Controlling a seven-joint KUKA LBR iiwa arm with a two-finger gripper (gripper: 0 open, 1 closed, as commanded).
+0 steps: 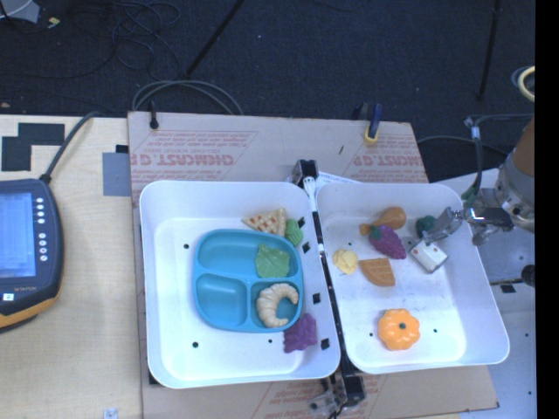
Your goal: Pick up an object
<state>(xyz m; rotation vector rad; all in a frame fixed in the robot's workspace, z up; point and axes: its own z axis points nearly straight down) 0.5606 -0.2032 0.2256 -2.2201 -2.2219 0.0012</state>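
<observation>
Grey end effector (pixel 444 223) beside white block (pixel 429 255)

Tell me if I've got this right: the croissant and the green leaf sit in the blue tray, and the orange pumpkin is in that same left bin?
Not quite. The croissant and green leaf do sit in the blue tray, but the camera view shows the orange pumpkin in the right bin.

- The grey metal robot arm (pixel 515 190) enters at the right edge, with a brownish-orange band (pixel 524 151) above its wrist.
- A thin dark cable (pixel 478 142) runs beside the wrist.
- The small silver-grey two-finger gripper (pixel 450 221) has a blocky metal body.
</observation>
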